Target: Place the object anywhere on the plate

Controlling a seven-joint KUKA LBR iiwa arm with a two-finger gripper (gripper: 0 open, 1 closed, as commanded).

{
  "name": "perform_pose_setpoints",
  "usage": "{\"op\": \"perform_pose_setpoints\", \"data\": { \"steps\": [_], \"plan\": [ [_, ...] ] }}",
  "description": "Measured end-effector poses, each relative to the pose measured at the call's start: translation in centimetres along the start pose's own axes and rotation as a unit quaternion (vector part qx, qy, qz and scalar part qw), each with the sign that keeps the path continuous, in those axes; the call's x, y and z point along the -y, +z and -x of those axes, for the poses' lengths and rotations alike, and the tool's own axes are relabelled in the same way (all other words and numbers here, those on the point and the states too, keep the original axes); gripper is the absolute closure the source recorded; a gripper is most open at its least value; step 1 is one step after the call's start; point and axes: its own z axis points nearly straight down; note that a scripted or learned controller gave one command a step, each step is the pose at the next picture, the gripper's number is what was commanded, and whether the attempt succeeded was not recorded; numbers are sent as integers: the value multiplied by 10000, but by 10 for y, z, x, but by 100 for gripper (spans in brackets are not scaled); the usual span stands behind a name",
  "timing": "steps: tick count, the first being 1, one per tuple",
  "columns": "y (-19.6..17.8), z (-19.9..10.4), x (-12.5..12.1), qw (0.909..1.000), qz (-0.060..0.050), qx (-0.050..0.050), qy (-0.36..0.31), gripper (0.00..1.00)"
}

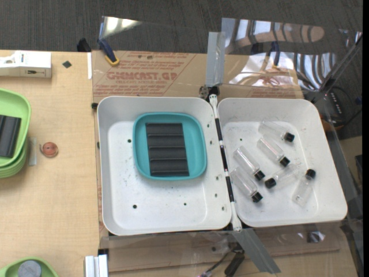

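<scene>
**While the vials wait, the pick comes first**

Since nothing of mine sits on the teal plate [198, 154] yet, I judge that the job is right at its start: choose one object, lift it, carry it across. Whether my gripper is open or closed I cannot tell.

And the objects! They lie in the right bin [328, 206], a loose scatter of clear vials with black caps, about six of them, spread from the middle of the bin toward its right wall. The plate lies in the left bin [109, 201], toward the far side, with a dark ribbed insert [168, 148] filling its centre.

So, which one? The vial near the right wall [302, 189] lies apart from the rest, cap pointing away from the near edge. That looks like my cleanest target. The cluster nearer the divider, around the vial [247, 161] beside the bins' shared wall, is crowded; coming down there risks nudging a neighbour. The far vial [275, 131] is also fairly free.

To do this well, I would close across the short width of the tube, not along its length, and take it near mid-body so it does not tip. Clear plastic on a white floor will likely be slippery and quick to roll, so a straight, square descent matters.

Then over the divider [222, 154], high enough to clear both rims, and down anywhere on the teal. The ribbed centre may keep a round tube from rolling off.
</scene>
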Motion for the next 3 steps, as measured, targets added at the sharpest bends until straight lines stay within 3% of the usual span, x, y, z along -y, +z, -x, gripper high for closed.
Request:
{"op": "perform_pose_setpoints", "data": {
  "steps": [3],
  "plan": [
    [0,-3,0,10000,-2,2,-2,0]
  ]
}}
